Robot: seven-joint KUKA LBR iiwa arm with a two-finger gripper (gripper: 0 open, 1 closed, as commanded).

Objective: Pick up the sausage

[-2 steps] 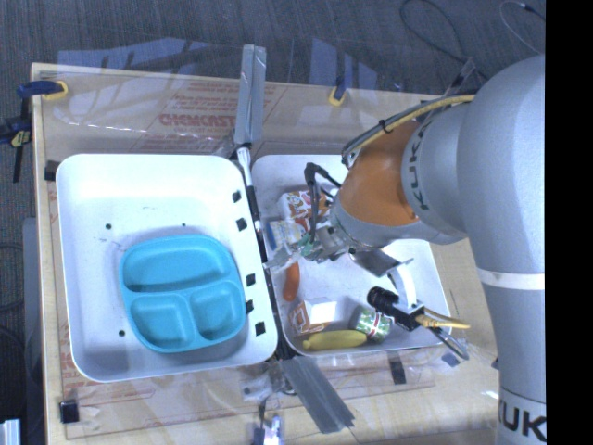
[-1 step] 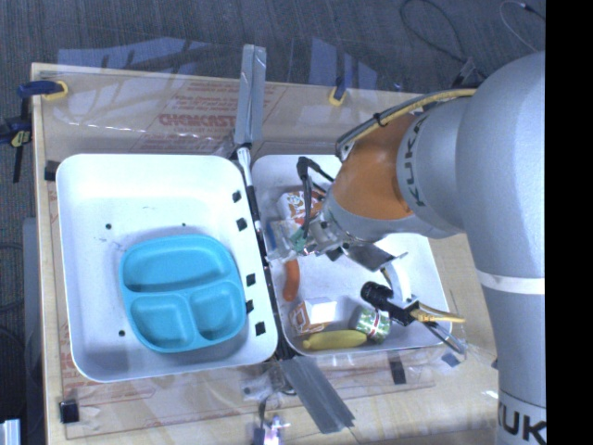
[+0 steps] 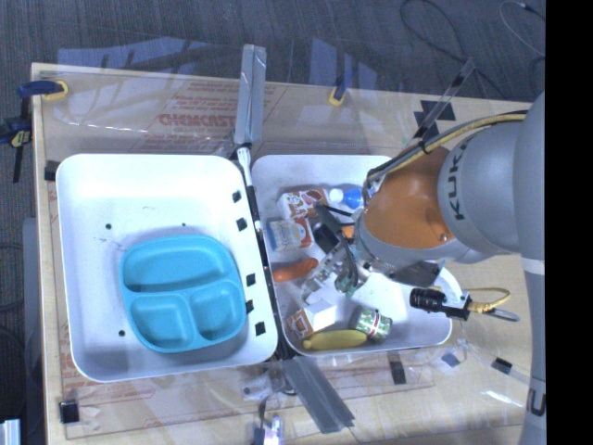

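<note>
Grey arm enters from 3 o'clock; orange band faces up; gripper points toward 8 o'clock.

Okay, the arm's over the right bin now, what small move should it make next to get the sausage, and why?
Probably shift the gripper a little toward the left bin, then lower. The sausage lies beside the right bin's left wall, just left of the gripper and not between its fingers. The banana and can lie nearer the camera, out of that path.

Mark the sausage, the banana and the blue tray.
sausage [image 3: 295, 270]: camera view, middle of its reddish length.
banana [image 3: 335, 339]: camera view, middle of the yellow curve.
blue tray [image 3: 171, 265]: camera view, floor of its large upper compartment.
</note>
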